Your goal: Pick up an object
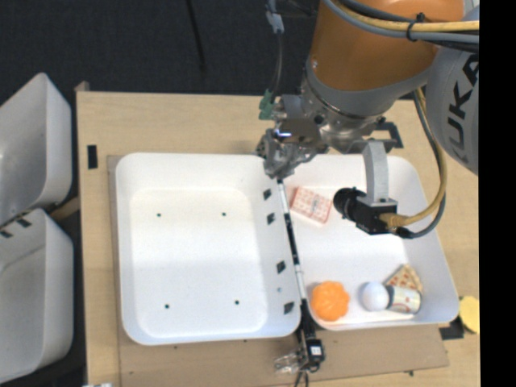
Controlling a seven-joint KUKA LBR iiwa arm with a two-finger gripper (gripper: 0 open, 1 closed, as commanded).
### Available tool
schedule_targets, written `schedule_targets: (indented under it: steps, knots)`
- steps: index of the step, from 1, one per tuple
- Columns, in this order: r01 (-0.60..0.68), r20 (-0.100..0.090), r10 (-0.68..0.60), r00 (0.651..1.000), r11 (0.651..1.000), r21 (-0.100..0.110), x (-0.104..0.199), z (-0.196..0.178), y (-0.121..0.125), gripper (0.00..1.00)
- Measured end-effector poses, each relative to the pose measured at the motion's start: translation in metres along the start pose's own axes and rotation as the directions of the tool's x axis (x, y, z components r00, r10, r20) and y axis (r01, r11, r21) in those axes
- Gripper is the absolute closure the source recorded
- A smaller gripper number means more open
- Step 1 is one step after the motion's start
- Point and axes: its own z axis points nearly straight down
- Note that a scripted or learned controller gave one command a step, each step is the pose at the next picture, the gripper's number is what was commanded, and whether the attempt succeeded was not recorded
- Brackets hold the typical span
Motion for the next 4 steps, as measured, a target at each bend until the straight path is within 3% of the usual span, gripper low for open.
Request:
schedule_targets:
  steps: [1,2,3,4]
  knots:
    - [0.003,-0.002,-0.003,1.0,1.0,-0.007,0.034,-0.054,-0.018,1.0]
    - [0.0,-0.001,0.0,1.0,1.0,-0.004,0.054,-0.071,-0.008,1.0]
    - [-0.005,0.005,0.005,1.0,1.0,0.015,0.033,0.086,-0.039,1.0]
    - [0.0,-0.003,0.0,1.0,1.0,-0.012,0.024,-0.036,-0.036,1.0]
